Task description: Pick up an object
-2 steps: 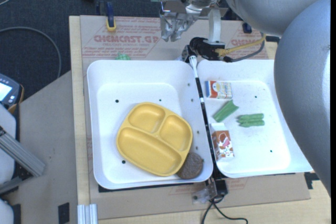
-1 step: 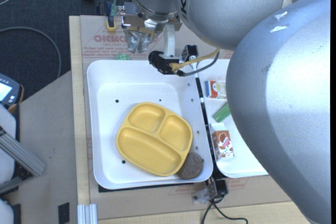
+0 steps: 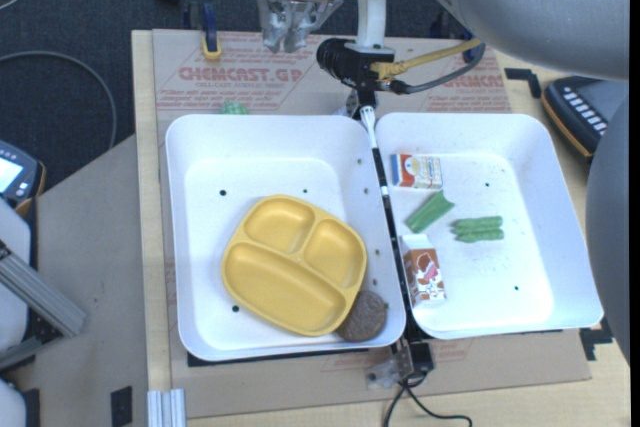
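No object is picked yet: the yellow tray (image 3: 295,262) lies in the left bin (image 3: 190,175) with a brown cookie (image 3: 364,316) at its near right edge. The gripper (image 3: 290,27) hangs beyond the bins' far rim, fingers close together and holding nothing, probably between tries

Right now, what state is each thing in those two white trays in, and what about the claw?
Yellow divided plate: flat, right way up, left bin.
Brown round piece: against the plate's edge.
Two small cartons: lying flat, right bin.
Two green pods: lying loose, apart.
Gripper: beyond the bins, holding nothing.
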Controlling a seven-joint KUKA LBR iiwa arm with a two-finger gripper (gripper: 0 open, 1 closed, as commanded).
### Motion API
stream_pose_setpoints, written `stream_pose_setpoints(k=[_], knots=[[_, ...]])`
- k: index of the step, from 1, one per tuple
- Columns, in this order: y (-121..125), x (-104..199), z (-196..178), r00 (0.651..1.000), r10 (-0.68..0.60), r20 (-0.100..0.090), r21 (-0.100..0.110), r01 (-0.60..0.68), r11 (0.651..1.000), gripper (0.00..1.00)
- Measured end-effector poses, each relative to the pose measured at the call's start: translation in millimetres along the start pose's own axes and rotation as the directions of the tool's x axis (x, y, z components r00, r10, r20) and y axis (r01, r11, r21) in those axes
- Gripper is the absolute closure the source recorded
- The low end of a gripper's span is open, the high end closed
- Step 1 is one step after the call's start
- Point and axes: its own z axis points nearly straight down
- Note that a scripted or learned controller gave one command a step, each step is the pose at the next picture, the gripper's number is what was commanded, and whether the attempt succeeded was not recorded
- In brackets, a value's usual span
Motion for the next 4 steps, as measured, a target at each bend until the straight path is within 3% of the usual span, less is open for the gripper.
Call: stream_pose_setpoints(k=[1, 2, 3, 4], knots=[[-30.7, -3.2, 131.3, 1.000, 0.006, 0.012, 0.033, -0.007, 0.999, 1.00], [-95.4, -22.4, 26.2, 1.000, 0.003, 0.004, 0.013, -0.003, 1.000, 1.00], [-97.1, -53.0, 104.5, 1.000, 0.009, 0.012, 0.028, -0.009, 1.000, 1.00], [-135.2, 2.8, 34.3, 1.000, -0.003, 0.002, 0.012, 0.003, 1.000, 1.00]])
